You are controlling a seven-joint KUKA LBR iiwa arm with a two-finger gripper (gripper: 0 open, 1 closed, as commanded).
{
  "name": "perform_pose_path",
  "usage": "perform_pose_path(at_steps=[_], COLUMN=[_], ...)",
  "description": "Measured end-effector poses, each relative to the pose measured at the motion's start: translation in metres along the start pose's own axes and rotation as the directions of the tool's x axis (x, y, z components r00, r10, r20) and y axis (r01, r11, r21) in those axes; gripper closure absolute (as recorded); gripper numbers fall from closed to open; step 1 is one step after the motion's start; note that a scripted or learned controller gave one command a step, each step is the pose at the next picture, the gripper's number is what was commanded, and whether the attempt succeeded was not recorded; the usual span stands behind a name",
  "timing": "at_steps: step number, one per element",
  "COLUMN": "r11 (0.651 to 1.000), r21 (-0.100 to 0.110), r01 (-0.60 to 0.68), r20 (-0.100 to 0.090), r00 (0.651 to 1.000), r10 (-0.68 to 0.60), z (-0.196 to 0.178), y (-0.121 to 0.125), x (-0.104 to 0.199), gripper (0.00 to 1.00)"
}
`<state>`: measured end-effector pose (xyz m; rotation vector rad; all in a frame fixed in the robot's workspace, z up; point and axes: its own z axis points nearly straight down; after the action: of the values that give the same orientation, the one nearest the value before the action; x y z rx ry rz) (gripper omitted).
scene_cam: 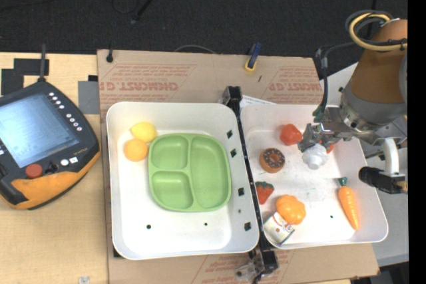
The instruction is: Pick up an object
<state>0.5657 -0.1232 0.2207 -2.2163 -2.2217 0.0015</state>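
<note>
Red tomato-like piece lay in right bin, centre-right of frame, just left of claw. Claw low over bin, whitish object directly beneath it; open or closed state impossible to tell. Chocolate donut further lower-left.
</note>
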Motion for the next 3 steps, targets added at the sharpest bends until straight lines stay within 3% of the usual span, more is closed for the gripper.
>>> perform_pose_path(at_steps=[2, 3], r11=[1.000, 1.000], r21=[0.002, -0.001], r01=[0.000, 0.000], r20=[0.000, 0.001], r00=[1.000, 1.000], r10=[0.000, 0.000], z=[0.009, -0.008], y=[-0.001, 0.007], x=[0.092, 0.148], gripper=[1.00, 1.00])
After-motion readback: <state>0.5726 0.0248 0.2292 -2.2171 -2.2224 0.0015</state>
